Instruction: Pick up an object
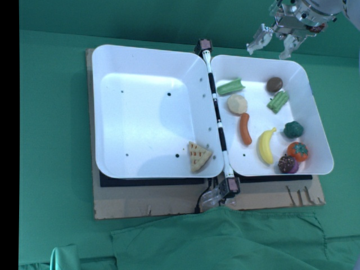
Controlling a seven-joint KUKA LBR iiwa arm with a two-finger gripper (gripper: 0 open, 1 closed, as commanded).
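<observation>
My gripper [273,44] hangs open above the far rim of the right bin [318,129], with nothing between its fingers. Below it in that bin lie a green pod [230,86], a brown ball [274,84], a second green pod [278,101], a pale potato [237,104], a red sausage [245,129], a yellow banana [266,145], a broccoli floret [293,129], a tomato [297,151] and a dark berry [288,164]. A waffle wedge [198,156] lies in the near right corner of the left bin [107,145].
A black-and-white divider bar [217,116] runs between the two bins. Both bins rest on a cardboard sheet [140,204] over green cloth. A fold of cloth [225,238] lies at the front.
</observation>
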